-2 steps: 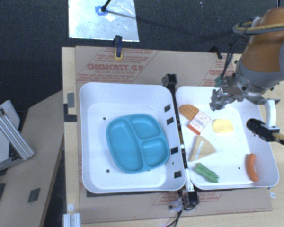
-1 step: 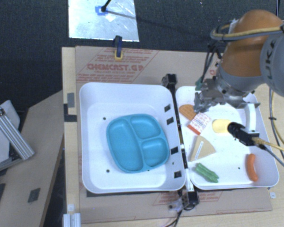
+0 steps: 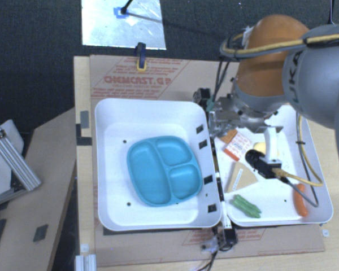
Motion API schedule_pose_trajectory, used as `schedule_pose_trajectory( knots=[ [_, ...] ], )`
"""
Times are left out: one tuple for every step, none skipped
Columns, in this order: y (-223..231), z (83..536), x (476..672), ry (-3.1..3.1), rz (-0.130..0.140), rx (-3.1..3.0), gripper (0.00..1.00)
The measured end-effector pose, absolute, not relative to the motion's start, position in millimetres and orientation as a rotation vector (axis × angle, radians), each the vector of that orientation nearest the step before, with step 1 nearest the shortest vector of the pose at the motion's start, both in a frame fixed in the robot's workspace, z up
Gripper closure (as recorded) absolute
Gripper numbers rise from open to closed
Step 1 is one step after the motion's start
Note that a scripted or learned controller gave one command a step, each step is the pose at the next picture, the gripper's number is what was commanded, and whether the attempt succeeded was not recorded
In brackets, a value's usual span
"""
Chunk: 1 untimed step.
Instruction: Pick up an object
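A: What is noticed first, going from the biggest thing down?
B: The grey arm is seen reaching in from the right. It is bent low over the right bin, so the gripper is brought to that bin's far corner, beside the wall next to the left bin.
A: And the left bin?
B: A blue divided tray is laid flat in its middle, well apart from the gripper.
A: Where is the thing to be picked?
B: No single one is named by the task. The small things are all kept in the right bin: a tan card, a red and white packet near the gripper, a green pod by the front wall, and an orange carrot. The packet is judged likeliest, being nearest.
A: Is the gripper clenched on something?
B: That cannot be told; it is hidden under the wrist, and nothing is seen held.
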State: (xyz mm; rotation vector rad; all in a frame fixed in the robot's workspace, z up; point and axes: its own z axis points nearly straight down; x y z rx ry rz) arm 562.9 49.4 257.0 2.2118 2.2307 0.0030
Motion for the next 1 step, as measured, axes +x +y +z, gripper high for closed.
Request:
schedule_pose_trajectory(
  knots=[
    [100.4, 226.6, 553.8, 2.233, 0.000, 2.213, 1.00]
  ],
)
